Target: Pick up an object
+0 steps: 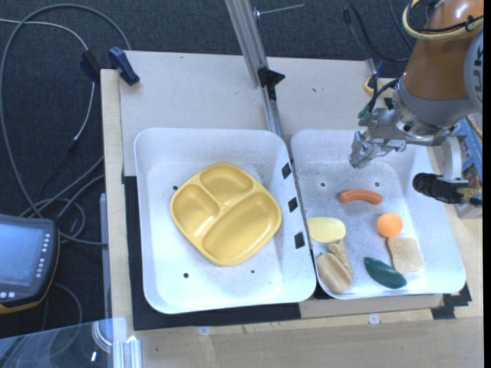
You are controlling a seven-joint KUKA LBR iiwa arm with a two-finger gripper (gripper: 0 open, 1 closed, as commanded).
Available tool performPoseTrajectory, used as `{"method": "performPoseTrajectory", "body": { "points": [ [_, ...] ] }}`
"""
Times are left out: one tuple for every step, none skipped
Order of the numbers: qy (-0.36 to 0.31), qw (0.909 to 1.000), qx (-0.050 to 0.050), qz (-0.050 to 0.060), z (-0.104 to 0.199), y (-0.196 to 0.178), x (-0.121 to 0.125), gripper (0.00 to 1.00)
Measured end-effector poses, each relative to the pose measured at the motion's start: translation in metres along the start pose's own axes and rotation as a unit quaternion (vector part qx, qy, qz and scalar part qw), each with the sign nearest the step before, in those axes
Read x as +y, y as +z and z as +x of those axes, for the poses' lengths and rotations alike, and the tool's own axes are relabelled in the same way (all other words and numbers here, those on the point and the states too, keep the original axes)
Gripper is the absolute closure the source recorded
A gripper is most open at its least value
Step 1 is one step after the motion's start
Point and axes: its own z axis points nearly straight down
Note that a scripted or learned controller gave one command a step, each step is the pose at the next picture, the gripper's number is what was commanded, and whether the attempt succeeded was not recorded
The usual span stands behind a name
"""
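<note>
Seen from the camera above the bench [192,79], the arm [441,56] reached in from the right, and its gripper [362,156] hung over the far part of the right bin [430,282]. The fingers pointed down, with nothing visible between them; how far apart they stood could not be told from this angle.

In the right bin lay the loose objects: an orange sausage [360,197] just below the gripper, an orange ball [390,225] nearer the camera, a yellow oval piece [326,228] by the bin's left wall, a tan bread-like piece [335,267] below it, a tan block [405,254] under the ball and a dark green piece [383,274] beside that. None touched the gripper.

The left bin [153,282] held a yellow divided plate [225,213], lying flat near its middle.
</note>
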Motion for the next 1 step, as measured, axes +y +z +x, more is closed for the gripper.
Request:
{"method": "performPoseTrajectory", "body": {
  "points": [
    [0.0,1.0,0.0,0.0,0.0589,-0.0067,-0.0118,1.0]
  ]
}}
